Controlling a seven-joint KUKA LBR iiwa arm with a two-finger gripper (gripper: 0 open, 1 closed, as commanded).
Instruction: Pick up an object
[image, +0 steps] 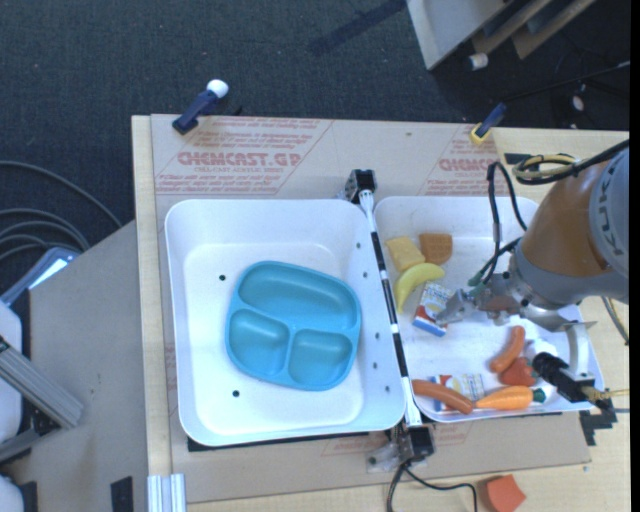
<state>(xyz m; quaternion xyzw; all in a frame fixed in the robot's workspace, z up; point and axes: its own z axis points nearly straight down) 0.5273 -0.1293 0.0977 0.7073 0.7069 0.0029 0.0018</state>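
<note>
small carton (432, 306) beside gripper (462, 305)

The bins (190, 300) are white. The tray (292, 325) is sky blue. The banana (415, 281) is yellow, the bread (436, 247) tan-orange, and the carrot (503, 400) orange. The sausage (508, 349) is red-orange. The small packet (433, 305) is white with red and blue print. The arm (565, 240) is grey with an orange band.

The table (300, 150), topped with a printed board, bears two white bins side by side, the left bin (190, 300) and the right bin (455, 208), with clamps (200, 105) at its far edge.
</note>
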